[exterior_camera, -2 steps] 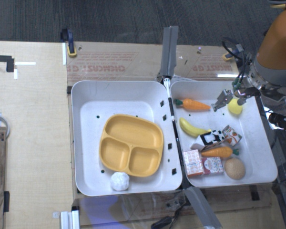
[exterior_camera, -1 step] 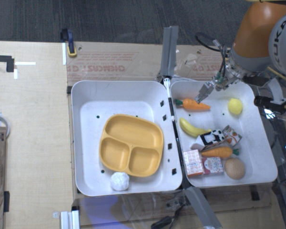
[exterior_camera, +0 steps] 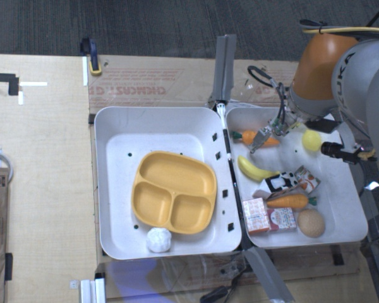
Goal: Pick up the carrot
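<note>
In the far part of the right bin (exterior_camera: 360,229), the pincer (exterior_camera: 260,139) is seen lowered over a carrot (exterior_camera: 247,136), with its tips at or just above the orange body; whether contact has been made cannot be told. How far the pincer is open cannot be told, and nothing is seen held in it. Just nearer the camera, a banana (exterior_camera: 255,168) is laid along the left wall, and a yellow lemon (exterior_camera: 311,141) is found to the right, under the wrist. Further toward the near edge, a second carrot (exterior_camera: 288,201) is lodged among a small cow-patterned carton (exterior_camera: 282,182), a red-and-white box (exterior_camera: 255,216) and a brown egg-like ball (exterior_camera: 311,223). In the left bin (exterior_camera: 107,169), a yellow divided plate (exterior_camera: 174,192) and a white ball (exterior_camera: 158,239) are kept well apart from the work. The approach-and-grasp step is judged to be in hand. For the next move, the carrot must be straddled, the pincer closed, and a straight lift made clear of the banana.
</note>
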You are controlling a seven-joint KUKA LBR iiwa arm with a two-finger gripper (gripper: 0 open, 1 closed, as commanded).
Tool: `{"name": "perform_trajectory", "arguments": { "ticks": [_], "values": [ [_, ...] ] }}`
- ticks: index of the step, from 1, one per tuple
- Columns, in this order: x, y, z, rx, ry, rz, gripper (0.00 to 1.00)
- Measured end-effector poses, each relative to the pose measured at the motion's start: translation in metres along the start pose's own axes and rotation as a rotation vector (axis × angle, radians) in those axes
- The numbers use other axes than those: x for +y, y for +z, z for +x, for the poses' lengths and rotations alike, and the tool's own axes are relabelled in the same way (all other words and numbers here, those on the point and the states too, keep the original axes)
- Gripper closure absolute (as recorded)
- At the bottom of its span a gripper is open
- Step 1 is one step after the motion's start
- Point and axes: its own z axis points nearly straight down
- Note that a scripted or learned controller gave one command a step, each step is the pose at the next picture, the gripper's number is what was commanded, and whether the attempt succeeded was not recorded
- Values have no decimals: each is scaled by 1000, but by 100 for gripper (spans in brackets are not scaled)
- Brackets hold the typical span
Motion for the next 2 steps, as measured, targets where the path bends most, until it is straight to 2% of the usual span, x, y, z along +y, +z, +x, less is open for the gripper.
{"name": "perform_trajectory", "arguments": {
  "ticks": [1, 2],
  "values": [
    [-1, -7, -1, 1, 2, 3, 100],
    [14, -97, 89, 0, -53, 1, 100]
  ]
}}
